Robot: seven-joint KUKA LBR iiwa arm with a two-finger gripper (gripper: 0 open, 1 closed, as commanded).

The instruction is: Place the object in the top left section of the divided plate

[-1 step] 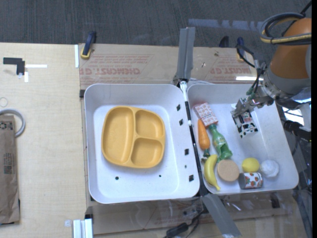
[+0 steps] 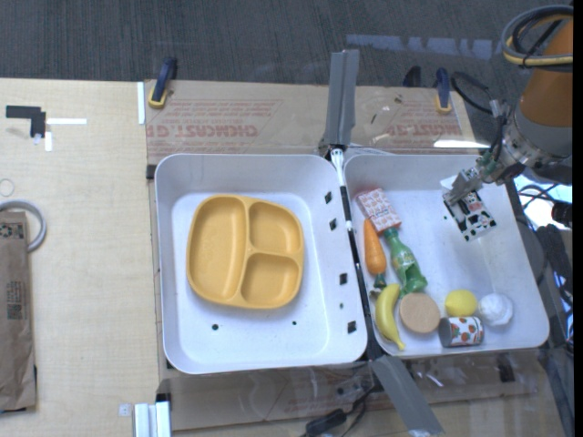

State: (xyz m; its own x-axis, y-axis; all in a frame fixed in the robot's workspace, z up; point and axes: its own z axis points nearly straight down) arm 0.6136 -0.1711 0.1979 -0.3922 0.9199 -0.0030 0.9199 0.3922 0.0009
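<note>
Lying in the left bin: the plate (image 2: 219,244), yellow, with one long section down its left and two smaller ones stacked on its right; you see it a little left of the bin's middle.
Left bin (image 2: 173,276): white and shallow, touching the right bin along the middle divide.
Hand (image 2: 469,204): over the upper right part of the right bin (image 2: 510,271), well apart from the plate; you cannot tell how far open it is, nor whether it has hold of anything.
Arm (image 2: 547,98): reaches in from the right, its orange band above the wrist.
Left side of right bin: a packet (image 2: 377,209) at the top, a carrot (image 2: 373,248) just below it, a green bottle (image 2: 404,262) beside the carrot, a banana (image 2: 388,315) at the bottom.
Bottom of right bin: a brown disc (image 2: 420,314) touching the banana, then a lemon (image 2: 461,302), a can (image 2: 462,331) under the lemon, and a white ball (image 2: 496,309) furthest right.
Counter (image 2: 73,244): pale wood left of the bins, with a brown bag (image 2: 14,308) at its left edge.
Behind the bins: a cardboard sheet (image 2: 237,121).
</note>
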